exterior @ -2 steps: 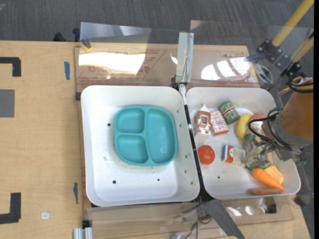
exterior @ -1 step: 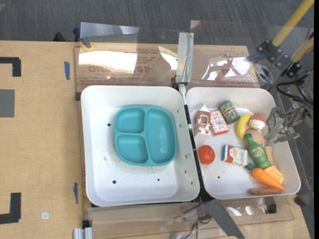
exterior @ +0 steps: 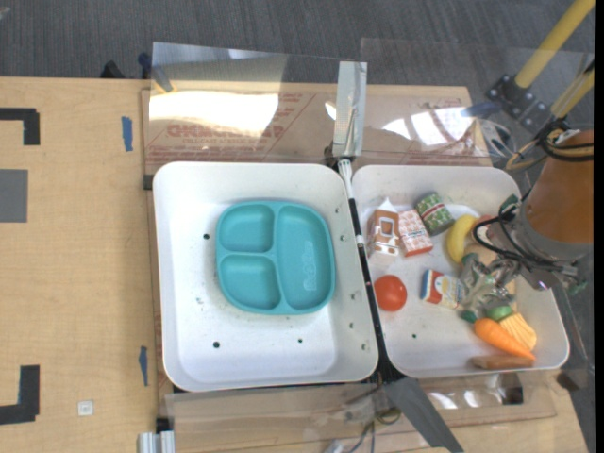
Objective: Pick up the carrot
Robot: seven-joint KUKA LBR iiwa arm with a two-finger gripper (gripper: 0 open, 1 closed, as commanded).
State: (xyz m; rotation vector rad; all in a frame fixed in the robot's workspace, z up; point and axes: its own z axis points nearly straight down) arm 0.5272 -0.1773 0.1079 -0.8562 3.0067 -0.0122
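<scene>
Legible markings: none.
Red printing runs across the cardboard sheet (exterior: 217,125) behind the left bin (exterior: 179,253), washed out by glare and too blurred to read. Three small packets in the right bin (exterior: 543,347), a brown one (exterior: 382,232), a red-and-white one (exterior: 413,232) and a green one (exterior: 435,211), carry printed faces too small to make out.

On the surface before me I count two white bins (exterior: 179,253). There is one teal divided plate (exterior: 276,257) with three compartments. I count one carrot (exterior: 498,335), one red tomato (exterior: 390,293), one banana (exterior: 459,236), one green can (exterior: 434,211), and three small printed cartons (exterior: 413,232). One corn-like yellow piece (exterior: 518,329) too.
</scene>
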